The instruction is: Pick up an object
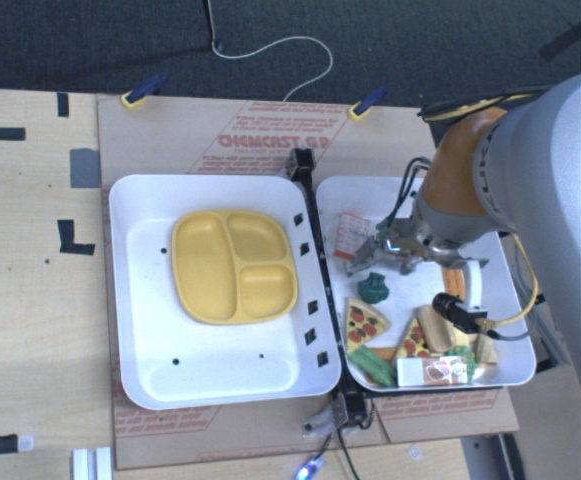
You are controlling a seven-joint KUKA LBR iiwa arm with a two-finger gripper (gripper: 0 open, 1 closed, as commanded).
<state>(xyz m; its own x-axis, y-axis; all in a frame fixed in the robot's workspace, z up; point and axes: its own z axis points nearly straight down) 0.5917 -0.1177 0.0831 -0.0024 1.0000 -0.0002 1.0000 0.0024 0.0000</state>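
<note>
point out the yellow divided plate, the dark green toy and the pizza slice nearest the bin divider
yellow divided plate [235,266]: camera view, on the ridge where its compartments meet
dark green toy [373,289]: camera view, on its rounded top
pizza slice [365,323]: camera view, on the topped face of the wedge

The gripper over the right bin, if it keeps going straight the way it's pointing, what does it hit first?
Probably the dark green toy, just below-left of the gripper. Depth is unclear from this slanted view, so it might reach the right bin floor beside it.

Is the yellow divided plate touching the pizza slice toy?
Apart. The camera view shows the yellow divided plate in the left bin, the pizza slice toy in the right bin, beyond the bin walls.
</note>
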